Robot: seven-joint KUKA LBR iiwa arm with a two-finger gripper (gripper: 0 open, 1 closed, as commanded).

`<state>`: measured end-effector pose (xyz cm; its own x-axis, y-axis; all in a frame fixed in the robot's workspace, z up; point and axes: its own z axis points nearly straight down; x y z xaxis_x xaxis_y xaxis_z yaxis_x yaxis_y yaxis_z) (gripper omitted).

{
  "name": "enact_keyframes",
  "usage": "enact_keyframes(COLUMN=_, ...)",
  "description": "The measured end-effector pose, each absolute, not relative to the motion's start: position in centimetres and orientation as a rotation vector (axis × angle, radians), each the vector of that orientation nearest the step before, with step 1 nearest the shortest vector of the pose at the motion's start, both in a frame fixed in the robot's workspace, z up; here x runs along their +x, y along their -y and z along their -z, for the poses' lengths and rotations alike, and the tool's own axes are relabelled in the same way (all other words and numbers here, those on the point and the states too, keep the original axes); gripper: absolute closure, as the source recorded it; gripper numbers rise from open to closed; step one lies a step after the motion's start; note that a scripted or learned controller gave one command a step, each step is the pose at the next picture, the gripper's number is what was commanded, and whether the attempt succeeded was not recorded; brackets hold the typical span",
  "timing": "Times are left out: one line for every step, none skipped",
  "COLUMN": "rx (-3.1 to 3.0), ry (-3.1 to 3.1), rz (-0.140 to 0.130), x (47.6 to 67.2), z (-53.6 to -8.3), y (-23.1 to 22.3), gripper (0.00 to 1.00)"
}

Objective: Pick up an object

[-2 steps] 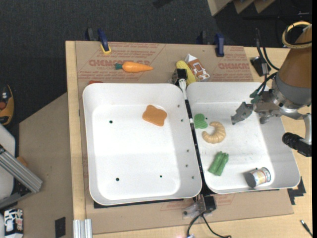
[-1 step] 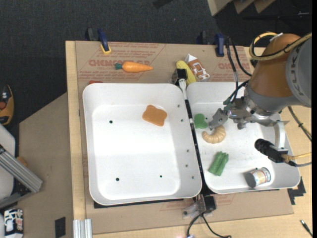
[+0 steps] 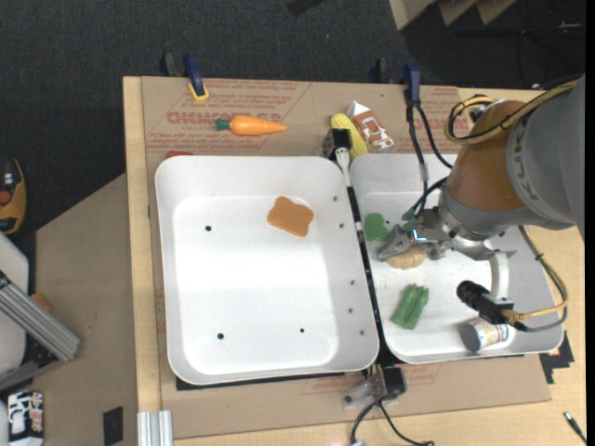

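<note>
**Gripper poised low in the right bin, nothing lifted yet**

Nearest the camera, a green block (image 3: pixel 410 306) is lying just below the fingers, apart from them. The gripper (image 3: pixel 402 242) is hovering over a pale tan piece (image 3: pixel 406 261), flat and rounded, sitting right under its tips; whether the fingers are released or clenched cannot be told. A small green piece (image 3: pixel 375 227) is resting just left. Farther left, an orange slice (image 3: pixel 290 216) is lying in the left bin (image 3: pixel 186 249). Picking looks not yet done.
</note>
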<state>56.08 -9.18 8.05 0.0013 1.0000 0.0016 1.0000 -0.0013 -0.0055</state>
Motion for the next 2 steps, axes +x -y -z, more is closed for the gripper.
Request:
enact_keyframes(rx=-2.224, ry=2.222, rz=0.002, x=56.3, z=-9.5, y=9.2, gripper=1.00)
enact_keyframes(rx=-2.217, ry=2.240, rz=0.018, x=63.9, z=-19.1, y=0.2, gripper=1.00)
